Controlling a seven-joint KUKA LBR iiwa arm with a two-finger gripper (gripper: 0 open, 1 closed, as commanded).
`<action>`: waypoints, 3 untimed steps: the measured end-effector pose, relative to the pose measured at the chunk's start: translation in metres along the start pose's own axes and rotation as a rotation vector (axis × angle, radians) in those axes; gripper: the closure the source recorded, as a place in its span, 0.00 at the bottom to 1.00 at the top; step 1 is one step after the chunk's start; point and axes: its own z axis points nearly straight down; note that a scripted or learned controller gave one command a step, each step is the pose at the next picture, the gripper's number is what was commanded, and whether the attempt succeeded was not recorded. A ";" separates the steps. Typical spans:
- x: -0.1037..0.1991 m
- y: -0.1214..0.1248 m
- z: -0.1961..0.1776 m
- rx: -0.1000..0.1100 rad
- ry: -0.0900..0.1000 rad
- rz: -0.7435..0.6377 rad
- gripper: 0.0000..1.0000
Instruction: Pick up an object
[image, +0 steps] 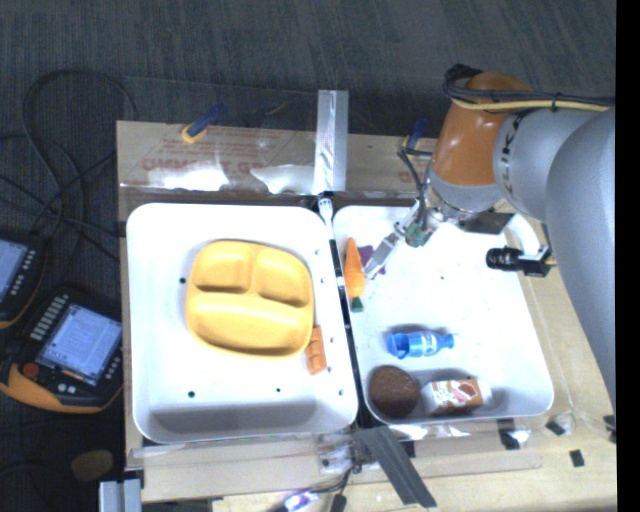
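My gripper (380, 258) reaches down into the upper left part of the right bin (500, 300), below the arm's orange band. Its tip is beside an orange carrot (353, 268) that lies along the bin's left wall, and a small purple piece (365, 251) shows right next to the tip. A blue bottle (420, 343) lies on its side in the middle of the bin. A brown round object (394, 390) and a brown-labelled bottle (456, 394) rest at the front edge. I see nothing clearly held.
The left bin (160, 390) holds a large yellow compartment tray (248, 296) and a small orange piece (316, 352) against its right wall. A divider ridge separates the bins. Cables and handheld controllers lie on the floor at the left.
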 end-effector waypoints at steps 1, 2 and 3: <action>0.036 -0.070 0.032 -0.005 -0.006 0.009 0.00; -0.013 -0.012 0.024 -0.001 0.001 -0.020 0.00; 0.031 -0.069 0.032 -0.012 -0.008 0.204 0.00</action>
